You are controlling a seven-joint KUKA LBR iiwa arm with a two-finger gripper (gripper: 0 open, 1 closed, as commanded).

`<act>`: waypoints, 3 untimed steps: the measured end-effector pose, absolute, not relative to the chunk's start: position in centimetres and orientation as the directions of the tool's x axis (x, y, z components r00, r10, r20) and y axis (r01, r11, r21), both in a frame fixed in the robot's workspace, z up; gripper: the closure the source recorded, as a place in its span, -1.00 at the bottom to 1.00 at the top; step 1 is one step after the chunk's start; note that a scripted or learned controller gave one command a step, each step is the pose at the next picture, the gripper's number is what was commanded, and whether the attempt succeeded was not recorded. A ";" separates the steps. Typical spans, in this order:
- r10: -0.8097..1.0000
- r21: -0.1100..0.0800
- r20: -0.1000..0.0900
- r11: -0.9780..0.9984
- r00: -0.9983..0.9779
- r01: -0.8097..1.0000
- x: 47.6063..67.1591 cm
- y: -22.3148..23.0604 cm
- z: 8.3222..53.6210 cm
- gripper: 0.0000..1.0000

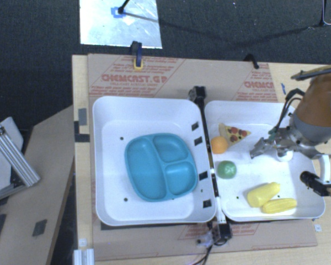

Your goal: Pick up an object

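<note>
Pizza slice (pixel 235 132) lies at ten o'clock of the jaws (pixel 257 148), whose state I cannot tell; descend squarely over it

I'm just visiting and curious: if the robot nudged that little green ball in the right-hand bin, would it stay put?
Probably not. The green ball looks round all over, so a push would likely send it rolling across the smooth floor of the right bin. It might stop against the orange ball or the bin's wall. Its curved sides could also slip from a pinch.
</note>
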State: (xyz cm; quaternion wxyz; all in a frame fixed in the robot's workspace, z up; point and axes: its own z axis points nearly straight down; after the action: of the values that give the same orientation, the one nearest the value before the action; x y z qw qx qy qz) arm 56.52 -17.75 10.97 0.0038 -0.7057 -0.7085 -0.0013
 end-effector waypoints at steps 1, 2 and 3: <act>1.000 0.000 0.012 0.008 -0.008 1.000 56.8 -17.0 8.4 -1.00; 1.000 0.003 0.004 0.006 -0.006 1.000 56.8 -17.4 9.5 1.00; 1.000 0.006 -0.002 0.003 -0.003 1.000 56.0 -17.2 14.9 1.00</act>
State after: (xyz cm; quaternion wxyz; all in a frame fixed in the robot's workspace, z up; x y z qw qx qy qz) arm 55.96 -17.23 14.91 -0.0029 -0.7060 -0.7082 -0.0015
